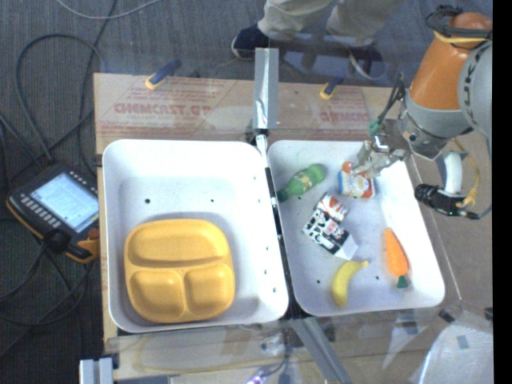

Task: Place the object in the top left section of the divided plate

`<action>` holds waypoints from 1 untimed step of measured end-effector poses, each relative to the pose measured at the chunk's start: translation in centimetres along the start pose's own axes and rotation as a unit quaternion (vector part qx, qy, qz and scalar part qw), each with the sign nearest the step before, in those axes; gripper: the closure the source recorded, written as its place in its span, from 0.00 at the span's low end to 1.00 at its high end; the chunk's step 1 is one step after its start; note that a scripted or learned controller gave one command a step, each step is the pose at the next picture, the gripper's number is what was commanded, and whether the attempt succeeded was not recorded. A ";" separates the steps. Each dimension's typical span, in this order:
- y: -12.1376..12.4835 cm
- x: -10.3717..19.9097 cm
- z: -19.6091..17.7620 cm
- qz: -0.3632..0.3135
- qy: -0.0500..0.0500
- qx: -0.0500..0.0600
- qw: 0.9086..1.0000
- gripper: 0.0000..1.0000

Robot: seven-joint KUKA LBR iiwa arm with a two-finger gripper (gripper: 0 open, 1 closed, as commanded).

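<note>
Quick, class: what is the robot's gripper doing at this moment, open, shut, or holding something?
Gripper: cannot be told; it hangs right above the small orange and white carton in the right bin.

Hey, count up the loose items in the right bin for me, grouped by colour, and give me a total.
Green: 1, the bottle
Yellow: 1, the banana
Orange: 1, the carrot
Orange and white: 1, the small carton
Black, white and red: 1, the printed packet
Total: 5

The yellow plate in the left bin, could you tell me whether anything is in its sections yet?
Empty. All three sections of the plate show bare yellow; the banana and carrot lie in the right bin.
</note>
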State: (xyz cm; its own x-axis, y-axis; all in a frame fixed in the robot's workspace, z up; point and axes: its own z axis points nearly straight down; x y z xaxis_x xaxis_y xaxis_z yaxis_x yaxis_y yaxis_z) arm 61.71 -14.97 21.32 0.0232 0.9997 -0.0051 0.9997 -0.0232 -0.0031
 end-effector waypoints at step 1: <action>-3.3 11.2 -2.1 -0.026 0.002 0.000 1.000 1.00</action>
State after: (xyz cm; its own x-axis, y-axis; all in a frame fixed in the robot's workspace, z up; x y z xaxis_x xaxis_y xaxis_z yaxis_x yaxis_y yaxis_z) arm 58.63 -3.72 23.38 -0.0291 0.9996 -0.0002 0.9996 0.0291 -0.0029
